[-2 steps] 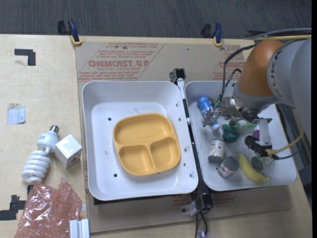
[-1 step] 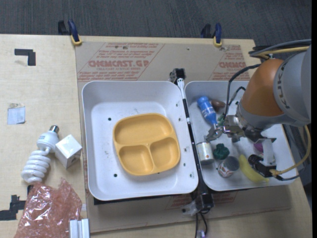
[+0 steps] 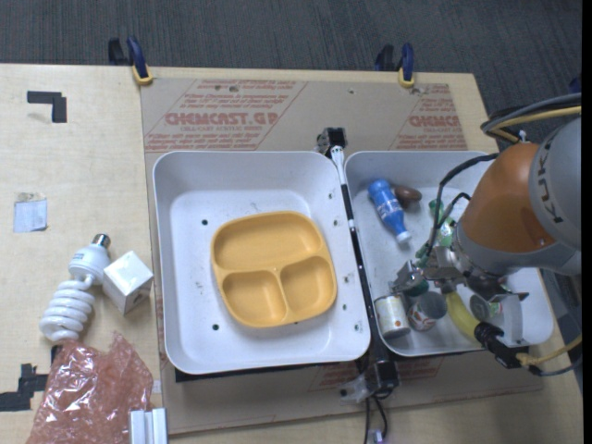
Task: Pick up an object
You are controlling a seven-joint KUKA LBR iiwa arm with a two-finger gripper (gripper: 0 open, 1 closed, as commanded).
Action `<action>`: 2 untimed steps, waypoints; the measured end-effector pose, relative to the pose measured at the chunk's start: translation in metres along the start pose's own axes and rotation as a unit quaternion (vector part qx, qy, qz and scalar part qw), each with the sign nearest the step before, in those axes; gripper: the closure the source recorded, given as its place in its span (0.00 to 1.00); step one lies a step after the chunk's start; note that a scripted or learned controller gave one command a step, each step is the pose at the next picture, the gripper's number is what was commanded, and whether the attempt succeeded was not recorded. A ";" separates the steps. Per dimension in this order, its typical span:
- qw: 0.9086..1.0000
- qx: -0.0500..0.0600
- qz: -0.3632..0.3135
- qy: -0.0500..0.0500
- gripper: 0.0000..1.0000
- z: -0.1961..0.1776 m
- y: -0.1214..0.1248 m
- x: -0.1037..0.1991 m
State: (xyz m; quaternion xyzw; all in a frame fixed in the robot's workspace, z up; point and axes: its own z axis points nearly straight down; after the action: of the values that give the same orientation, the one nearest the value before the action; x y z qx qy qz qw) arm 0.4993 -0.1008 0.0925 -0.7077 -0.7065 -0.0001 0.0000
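Note:
My gripper [image 3: 418, 280] is low in the right bin [image 3: 363, 169], near its front, with the grey and orange arm [image 3: 507, 213] above it. Just below the gripper lie a small silver can [image 3: 391, 314], a round cup-like item [image 3: 426, 315] and a yellow banana-shaped piece [image 3: 460, 310]. A blue bottle [image 3: 388, 208] lies toward the bin's back left, and a small brown object [image 3: 408, 194] rests beside it. The arm hides much of the bin's right half.
The left bin [image 3: 176, 248] holds a yellow divided plate [image 3: 274, 268]. On the bench to the left are a spiral light bulb [image 3: 74, 292], a white cube [image 3: 128, 280] and a crumpled pink bag [image 3: 88, 391]. Cables [image 3: 518, 118] run at the right.

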 end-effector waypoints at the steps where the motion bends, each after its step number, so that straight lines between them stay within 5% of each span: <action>1: 1.000 -0.001 0.001 0.000 1.00 -0.010 0.001 -0.001; 2: 1.000 -0.001 -0.001 0.000 1.00 -0.100 0.002 0.047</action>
State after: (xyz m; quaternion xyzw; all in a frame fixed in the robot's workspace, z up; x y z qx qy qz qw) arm 0.5017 -0.0535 0.1925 -0.7070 -0.7072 -0.0005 -0.0009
